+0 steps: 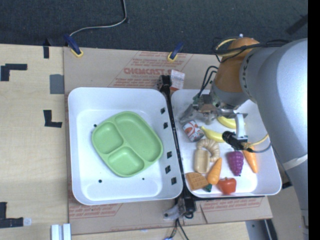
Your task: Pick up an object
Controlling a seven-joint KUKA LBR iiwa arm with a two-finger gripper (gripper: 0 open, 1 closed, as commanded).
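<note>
The right white bin (267, 184) holds several toy foods. A yellow banana (214, 134) lies mid-bin above a tan pastry (206, 146) and a pale bun (201, 160). Below are an orange carrot (215, 170), purple grapes (235, 162), a second carrot (251, 160), a red tomato (227, 185) and an orange cracker (196, 180). A red-and-white can (191, 130) rests near the bin's left wall. My gripper (192, 115) hangs low at the bin's upper left, just above the can. I see nothing held in it.
The left white bin (82, 104) holds a green divided plate (127, 143). The grey arm (280, 94) covers the right bin's upper right. A black divider (170, 129) runs between the bins. A small packet (176, 78) lies on the cardboard behind them.
</note>
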